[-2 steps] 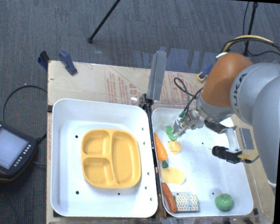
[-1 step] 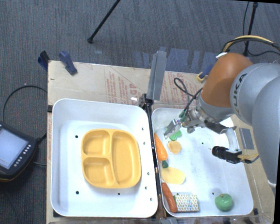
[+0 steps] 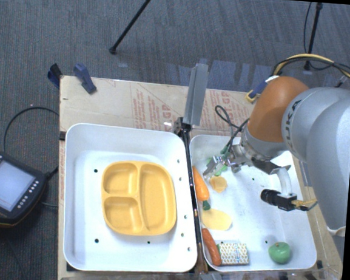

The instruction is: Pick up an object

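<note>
Pincer [image 3: 216, 165] hangs low in the right bin [image 3: 255, 265], near its top left corner, at the end of the big grey arm [image 3: 321, 137] with the orange band [image 3: 273, 114]. I cannot tell how it is set, because it is small and dark from up here. Nothing can be seen pinched in it.

Just below the pincer lies a small round yellow piece [image 3: 218, 184]. It is very close to the pincer tip, but whether they touch is hard to say. A carrot [image 3: 200, 184] lies beside it, along the left wall of the bin. Lower down is a flat pale yellow piece [image 3: 217, 219]. Near the bottom wall sit a second orange stick [image 3: 211, 246] and a little spotted box [image 3: 233, 253], just beside each other. A green apple [image 3: 279, 252] sits alone in the bottom right corner. A black part [image 3: 277, 198] sticks out over the right side of the bin.

In the left bin [image 3: 77, 219] lies a yellow tray with three parts [image 3: 138, 198], right in the middle. Both bins rest side by side on the table [image 3: 123, 101].
</note>
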